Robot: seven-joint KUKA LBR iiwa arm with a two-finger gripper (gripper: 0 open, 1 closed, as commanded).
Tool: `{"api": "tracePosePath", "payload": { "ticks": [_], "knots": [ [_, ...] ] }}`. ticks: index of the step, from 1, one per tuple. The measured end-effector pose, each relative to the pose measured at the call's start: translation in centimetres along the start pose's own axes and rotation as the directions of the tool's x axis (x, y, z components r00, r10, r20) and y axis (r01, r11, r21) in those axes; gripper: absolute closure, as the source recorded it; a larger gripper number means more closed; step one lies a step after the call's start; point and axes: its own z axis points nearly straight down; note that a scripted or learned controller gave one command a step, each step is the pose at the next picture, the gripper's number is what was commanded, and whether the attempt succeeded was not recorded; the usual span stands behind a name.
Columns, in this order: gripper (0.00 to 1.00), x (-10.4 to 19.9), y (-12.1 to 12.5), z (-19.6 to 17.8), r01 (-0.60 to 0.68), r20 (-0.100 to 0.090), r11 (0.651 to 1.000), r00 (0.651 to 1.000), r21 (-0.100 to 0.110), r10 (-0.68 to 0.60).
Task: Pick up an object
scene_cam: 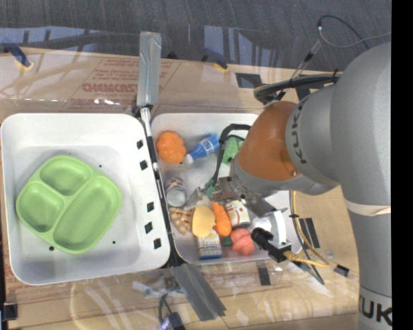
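Note:
The right bin (193,124) holds a heap of small things. An orange ball (170,147) lies at its far left, with a blue bottle (205,146) beside it. Nearer the front are a silver can (175,192), a yellow piece (203,220), an orange carrot (222,219), a pink lump (242,241) and a small carton (208,248). My gripper (219,190) hangs low over the middle of this bin, just above the yellow piece and the carrot. The orange wrist (268,146) hides most of it.
A green divided plate (69,203) lies in the left bin (27,133). A ridge with black clips (153,184) separates the two bins. The grey arm (351,136) covers the right bin's right side. Cables and tape lie on the bench at the front right.

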Motion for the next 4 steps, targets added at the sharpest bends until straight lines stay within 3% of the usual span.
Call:
{"api": "tracePosePath", "payload": {
  "ticks": [1,2,3,4],
  "knots": [
    [1.00,0.2,0.1,-1.0,0.007,-0.005,1.000,1.000,0.002,-0.007],
    [0.00,0.2,0.1,-1.0,0.007,-0.004,1.000,1.000,0.002,-0.007],
    [0.00,-2.4,-3.8,-0.1,0.061,-0.006,0.998,0.998,-0.001,-0.061],
    [1.00,-2.4,-3.5,-1.2,0.068,-0.005,0.998,0.998,-0.005,-0.068]
  ]
}}
